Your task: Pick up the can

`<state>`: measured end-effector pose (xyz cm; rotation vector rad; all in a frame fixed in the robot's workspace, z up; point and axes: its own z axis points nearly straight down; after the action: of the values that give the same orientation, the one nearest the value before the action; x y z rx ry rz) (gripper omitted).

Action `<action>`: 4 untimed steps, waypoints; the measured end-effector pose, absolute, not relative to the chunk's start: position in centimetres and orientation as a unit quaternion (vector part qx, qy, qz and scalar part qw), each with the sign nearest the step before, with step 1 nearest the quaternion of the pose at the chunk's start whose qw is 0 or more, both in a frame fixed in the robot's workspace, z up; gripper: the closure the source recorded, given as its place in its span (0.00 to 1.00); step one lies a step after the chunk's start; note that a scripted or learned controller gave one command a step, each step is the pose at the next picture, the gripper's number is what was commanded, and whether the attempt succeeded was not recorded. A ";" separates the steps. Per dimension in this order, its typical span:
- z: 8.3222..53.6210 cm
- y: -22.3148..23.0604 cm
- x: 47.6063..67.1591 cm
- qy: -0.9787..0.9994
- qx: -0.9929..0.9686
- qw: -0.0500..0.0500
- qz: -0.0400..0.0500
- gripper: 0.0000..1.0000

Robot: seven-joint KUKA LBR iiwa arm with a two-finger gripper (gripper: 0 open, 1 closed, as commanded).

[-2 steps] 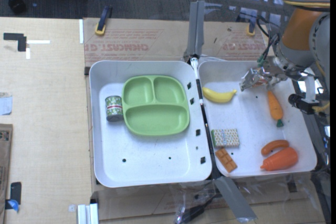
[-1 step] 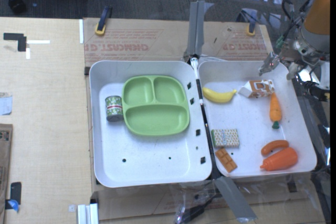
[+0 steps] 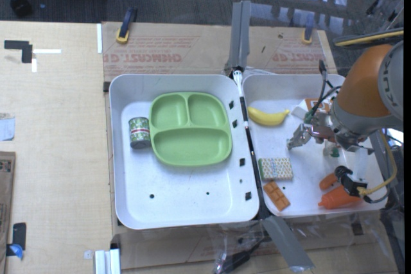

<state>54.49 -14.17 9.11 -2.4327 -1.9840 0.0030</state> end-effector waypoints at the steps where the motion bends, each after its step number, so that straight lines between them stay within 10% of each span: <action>1: 9.2 -15.9 60.8 -0.620 -0.785 0.000 0.001 0.00; 3: 9.2 -15.3 56.4 -0.693 -0.721 0.001 0.001 0.00; 4: 9.2 -16.8 64.4 -0.653 -0.757 0.006 0.002 0.00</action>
<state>64.39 -16.76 9.22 -2.3692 -2.0446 0.0069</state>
